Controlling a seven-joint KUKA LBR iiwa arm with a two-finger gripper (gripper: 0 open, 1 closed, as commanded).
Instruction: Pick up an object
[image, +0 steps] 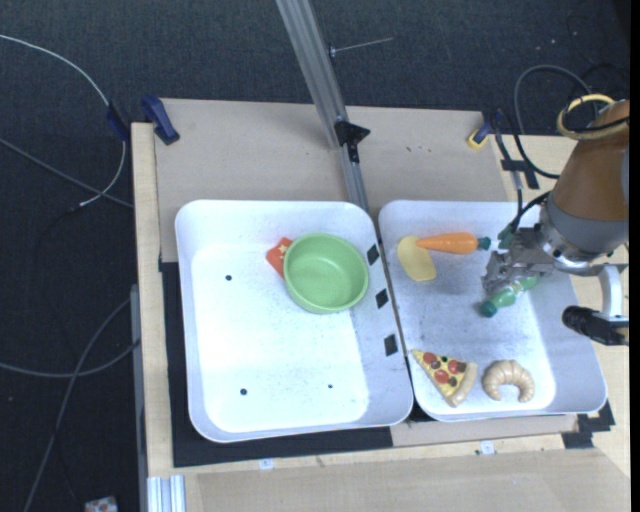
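Two bins: a left white shallow plastic bin (215, 400) and a right white shallow plastic bin (570, 395) sit side by side on the tan bench (250, 150).
Left bin contents: a light green round plastic bowl (324, 272) lies toward the far side, with a small orange-red piece (277, 255) touching its left rim and partly hidden by it.
Right bin contents: an orange toy carrot with a green tip (449, 243) lies at the far side, a pale yellow rounded toy piece (416, 259) just beside its left end, a toy pizza slice (445, 374) and a tan toy croissant (508, 380) near the front edge, well apart from the rest.
Task thing: a small green toy bottle with a teal cap (500, 296) lies tilted in the middle right of the right bin.
Gripper: the grey two-finger gripper (512, 272) hangs right over the bottle, at its far end.
Fingers: whether they are spread or pinching the bottle cannot be told from this slant.
Done: by my reading, the arm has reached a target; the approach looks complete.
Left: a firm closure, if not made, and the lift; the bottle appears to rest on the bin floor, so nothing counts as picked up yet.
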